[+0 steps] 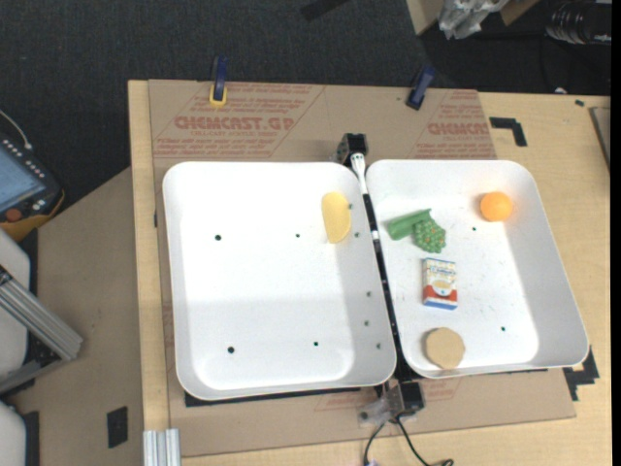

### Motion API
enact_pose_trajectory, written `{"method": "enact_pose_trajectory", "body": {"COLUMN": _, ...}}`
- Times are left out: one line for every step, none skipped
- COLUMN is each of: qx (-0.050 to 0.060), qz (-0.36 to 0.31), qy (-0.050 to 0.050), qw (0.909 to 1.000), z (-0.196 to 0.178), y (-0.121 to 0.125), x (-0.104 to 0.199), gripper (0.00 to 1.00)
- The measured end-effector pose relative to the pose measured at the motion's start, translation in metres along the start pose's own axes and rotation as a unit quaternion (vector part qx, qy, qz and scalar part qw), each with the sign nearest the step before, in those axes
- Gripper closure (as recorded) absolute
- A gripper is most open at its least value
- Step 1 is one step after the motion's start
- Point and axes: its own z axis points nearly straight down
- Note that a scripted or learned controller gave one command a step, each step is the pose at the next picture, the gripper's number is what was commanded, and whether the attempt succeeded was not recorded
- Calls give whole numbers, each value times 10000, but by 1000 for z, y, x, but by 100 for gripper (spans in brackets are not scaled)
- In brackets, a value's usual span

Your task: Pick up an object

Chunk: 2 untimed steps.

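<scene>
1. Nearest the camera, at the bench's front edge, a small black clamp (408, 397) with a trailing cable sits where the two bins meet.
2. Just behind it, in the right bin (555, 289), a flat tan disc (444, 348) lies close to the front wall.
3. Farther back in that bin, a small carton (440, 284), white with red and blue print, lies apart from the disc.
4. Behind the carton lies a green knobbly item (417, 228), near the bin's left wall.
5. An orange ball (496, 207) rests towards the far right corner, well apart from the green item.
6. In the left bin (194, 260), a yellow oblong piece (336, 217) lies by the right wall, towards the far side.
7. Both bins rest on a brown cardboard sheet (291, 119) with red lettering; two blue clips (219, 81) grip its far edge, and a black fitting (351, 148) sits at the bins' far junction.
8. At the top edge, high above the right bin, a pale metallic shape appears to be the gripper (475, 8). It is blurred, so I cannot tell whether it is released or clenched. Nothing from the bins is seen in it; every object lies on a bin floor.
</scene>
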Motion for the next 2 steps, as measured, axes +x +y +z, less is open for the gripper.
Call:
{"method": "enact_pose_trajectory", "body": {"qx": 119, "qz": -4, "qy": -1, "qw": 9999, "z": 68, "y": -76, "x": 52, "gripper": 100}}
{"method": "enact_pose_trajectory", "body": {"qx": 132, "qz": 44, "qy": -19, "qw": 9999, "z": 174, "y": -78, "x": 29, "gripper": 100}}
